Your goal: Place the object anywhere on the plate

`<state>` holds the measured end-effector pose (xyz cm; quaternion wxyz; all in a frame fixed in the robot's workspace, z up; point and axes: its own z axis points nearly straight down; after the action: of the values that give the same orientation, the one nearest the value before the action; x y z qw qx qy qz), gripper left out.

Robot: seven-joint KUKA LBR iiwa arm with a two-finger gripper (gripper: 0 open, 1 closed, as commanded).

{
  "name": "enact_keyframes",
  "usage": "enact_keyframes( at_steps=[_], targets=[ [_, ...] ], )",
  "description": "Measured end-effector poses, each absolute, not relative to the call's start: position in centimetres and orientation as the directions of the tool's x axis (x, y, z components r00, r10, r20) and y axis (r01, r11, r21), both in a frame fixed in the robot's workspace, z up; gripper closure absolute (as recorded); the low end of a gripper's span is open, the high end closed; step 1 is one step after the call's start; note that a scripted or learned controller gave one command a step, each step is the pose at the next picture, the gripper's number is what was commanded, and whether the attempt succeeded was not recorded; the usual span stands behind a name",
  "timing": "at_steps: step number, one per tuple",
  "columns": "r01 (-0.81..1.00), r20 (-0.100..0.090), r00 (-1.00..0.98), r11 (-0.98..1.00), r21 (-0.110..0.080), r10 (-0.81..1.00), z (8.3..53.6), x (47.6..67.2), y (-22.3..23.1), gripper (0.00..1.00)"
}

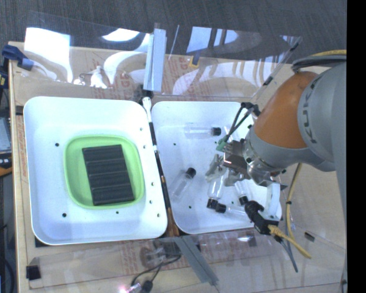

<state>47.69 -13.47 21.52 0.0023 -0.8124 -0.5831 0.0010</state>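
A green plate (pixel 74 177) sits in the left white bin (pixel 37 163), and a black ribbed slab (pixel 108 174) lies flat on its middle. Several clear vials with black caps lie in the right bin (pixel 170 127): one near the back (pixel 201 130), one left of centre (pixel 184 180), and a small cluster near the front (pixel 216 201). My gripper (pixel 224 173) hangs low over the right bin's right half, just above and behind that front cluster. The wrist hides its fingers.
The ridge where the two bins meet (pixel 155 163) runs between the plate and the vials. A clear plastic screen (pixel 170 47) stands behind both bins. My arm's grey and orange body (pixel 292 127) covers the right bin's right edge.
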Motion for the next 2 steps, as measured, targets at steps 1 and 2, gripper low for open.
enact_keyframes(
  at_steps=[1, 2],
  targets=[
    [0.998, 0.001, 0.068, -0.068, -0.008, 0.998, 18.9, 50.0, -6.5, 1.0],
    [0.994, 0.0, -0.109, 0.109, -0.004, 0.994, 19.0, 54.0, -1.3, 1.0]
  ],
)
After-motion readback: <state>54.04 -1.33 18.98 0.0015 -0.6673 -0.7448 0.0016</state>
